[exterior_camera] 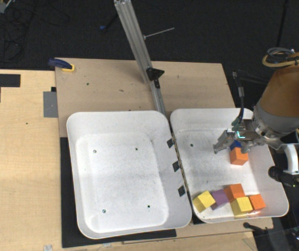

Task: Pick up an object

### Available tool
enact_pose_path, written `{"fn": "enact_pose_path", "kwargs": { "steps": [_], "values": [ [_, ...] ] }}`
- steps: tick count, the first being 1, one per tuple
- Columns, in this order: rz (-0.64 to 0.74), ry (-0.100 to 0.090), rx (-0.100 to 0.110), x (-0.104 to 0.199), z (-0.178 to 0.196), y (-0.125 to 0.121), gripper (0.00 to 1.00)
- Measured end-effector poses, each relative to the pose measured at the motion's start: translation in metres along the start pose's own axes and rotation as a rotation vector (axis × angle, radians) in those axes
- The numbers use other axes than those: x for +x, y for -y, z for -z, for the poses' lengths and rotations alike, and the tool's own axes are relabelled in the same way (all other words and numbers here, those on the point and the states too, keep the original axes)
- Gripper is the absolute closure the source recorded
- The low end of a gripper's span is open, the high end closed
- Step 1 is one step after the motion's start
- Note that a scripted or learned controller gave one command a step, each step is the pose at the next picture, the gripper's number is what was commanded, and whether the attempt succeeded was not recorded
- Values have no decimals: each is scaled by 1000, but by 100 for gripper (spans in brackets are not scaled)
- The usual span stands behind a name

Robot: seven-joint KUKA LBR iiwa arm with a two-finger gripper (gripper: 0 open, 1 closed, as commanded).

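Just below the tool [237, 141] sits an orange block [238, 156]; its grip state I cannot tell. 5 blocks [232, 198] lie further below.

Pale wooden bench [19, 156] (cables [13, 14] behind) against dark floor [217, 30]

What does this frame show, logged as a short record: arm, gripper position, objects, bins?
arm: enters from the right, over the right bin
gripper: low in the right bin, directly above an orange block with blue on top
grasp: cannot tell
other blocks: cluster at the right bin's near edge, yellow, purple, orange, yellow, orange
left bin: white, beside the right one
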State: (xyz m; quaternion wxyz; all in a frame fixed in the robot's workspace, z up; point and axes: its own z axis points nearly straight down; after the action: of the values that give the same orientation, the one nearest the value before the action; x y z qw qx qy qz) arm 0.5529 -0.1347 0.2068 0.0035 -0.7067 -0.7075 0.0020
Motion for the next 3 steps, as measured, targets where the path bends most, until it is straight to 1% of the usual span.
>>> {"fn": "enact_pose_path", "kwargs": {
  "steps": [1, 2, 3],
  "values": [
    [-3, 1, -5, -1, 2, -1, 0],
    [-2, 0, 0, -1, -41, 1, 0],
    [-3, 0, 1, 6, -92, -4, 0]
  ]
}}
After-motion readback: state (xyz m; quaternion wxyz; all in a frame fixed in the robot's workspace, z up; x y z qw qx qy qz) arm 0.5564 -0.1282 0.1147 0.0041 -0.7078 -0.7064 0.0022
